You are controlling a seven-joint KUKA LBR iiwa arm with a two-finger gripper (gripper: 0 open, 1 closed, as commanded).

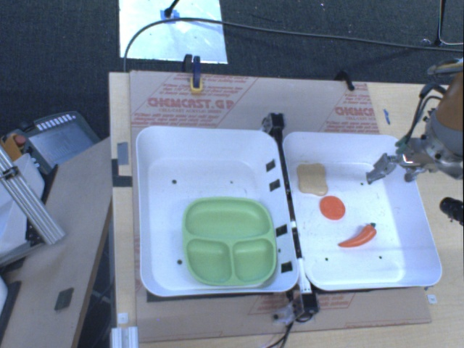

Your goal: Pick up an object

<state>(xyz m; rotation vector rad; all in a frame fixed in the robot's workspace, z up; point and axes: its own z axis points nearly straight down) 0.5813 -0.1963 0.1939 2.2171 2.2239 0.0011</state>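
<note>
From the overhead camera we see two white bins side by side. The left bin [156, 165] holds a green divided plate [230, 240] near its front. The right bin [413, 230] holds a tan slice of bread [312, 178], an orange round slice [333, 208] just below it, and an orange-red chili pepper [357, 237] nearer the front. The gripper [391, 167] sits over the right bin's back right part, apart from all three items; we cannot tell how its jaws stand.
</note>
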